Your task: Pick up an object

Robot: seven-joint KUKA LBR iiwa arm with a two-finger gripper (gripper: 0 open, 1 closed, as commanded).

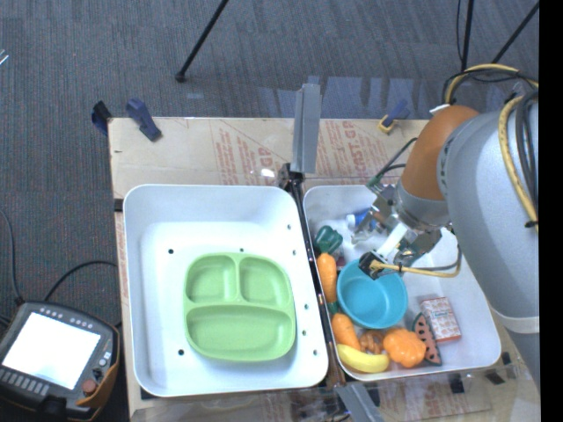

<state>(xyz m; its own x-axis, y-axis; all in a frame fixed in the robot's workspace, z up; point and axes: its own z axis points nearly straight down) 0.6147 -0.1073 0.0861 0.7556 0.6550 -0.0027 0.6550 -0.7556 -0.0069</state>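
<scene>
The gripper hangs low over the far part of the right bin, and from this slant we cannot tell whether it is released or clenched, nor whether anything sits in it. No single object is set for the pick. The candidates all lie in that bin, and the ones closest to the gripper are a small blue-and-white thing just to its left, a dark green toy further left by the dividing wall, and the blue bowl just on its near side. We judge crowding to be the main risk: the bowl is pressed in by a carrot on its left, a second carrot and a banana on its near side. A descent a little off line could land on the bowl's rim and tip or shove it, or close on two toys at once and drop both. The smooth round toys may also squirt out of a pinch. The bin's far wall and the divider are close, so a collision there is possible too. The wrist covers the bin floor beneath it, the blue-and-white thing is too small to name, and the dark piece beside the small box is hard to make out. The left bin holds a green divided plate, well apart from the gripper.
</scene>
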